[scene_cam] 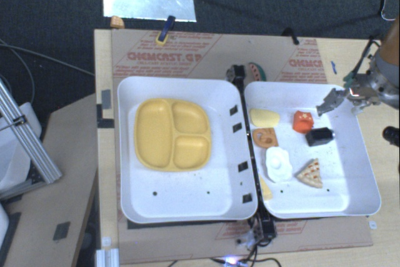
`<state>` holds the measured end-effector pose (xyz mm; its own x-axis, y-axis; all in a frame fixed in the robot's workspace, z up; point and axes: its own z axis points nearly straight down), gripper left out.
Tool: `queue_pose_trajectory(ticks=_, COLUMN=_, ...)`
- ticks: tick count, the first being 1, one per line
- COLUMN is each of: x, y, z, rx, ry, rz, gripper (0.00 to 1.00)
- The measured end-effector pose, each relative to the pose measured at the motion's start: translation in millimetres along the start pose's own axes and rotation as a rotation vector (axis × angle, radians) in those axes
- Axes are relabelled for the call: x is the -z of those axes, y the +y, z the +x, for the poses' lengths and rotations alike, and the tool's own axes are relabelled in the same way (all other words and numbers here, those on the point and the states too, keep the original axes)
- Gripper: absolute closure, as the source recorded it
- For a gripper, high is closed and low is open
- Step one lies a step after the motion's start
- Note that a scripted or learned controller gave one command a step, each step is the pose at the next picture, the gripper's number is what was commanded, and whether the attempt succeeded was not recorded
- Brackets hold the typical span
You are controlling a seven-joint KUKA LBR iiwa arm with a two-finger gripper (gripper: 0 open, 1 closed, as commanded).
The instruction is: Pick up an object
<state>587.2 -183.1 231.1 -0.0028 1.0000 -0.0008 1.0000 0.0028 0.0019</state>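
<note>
The right bin (359,162) holds several small things: a pale yellow piece (265,117), a red block (302,121), a black block (319,136), a brown ring-shaped piece (265,137), a white fried-egg toy (278,163) and a tan wedge (310,172). My gripper (344,104) hangs over that bin's upper right part, up and to the right of the red and black blocks. It is open, with one grey finger (329,103) pointing left and nothing between the fingers.
A yellow divided plate (172,134) lies in the left bin (134,197). A black hinge strip (245,141) runs between the bins. A small yellowish scrap (266,189) sits at the right bin's left wall. Cardboard (206,53) lies under both bins.
</note>
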Motion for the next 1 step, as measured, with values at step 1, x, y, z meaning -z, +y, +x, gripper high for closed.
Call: queue_pose_trajectory(ticks=1, x=-146.2, y=-40.3, z=-24.0, rx=-0.005, ry=0.003, rz=0.013, gripper=0.0)
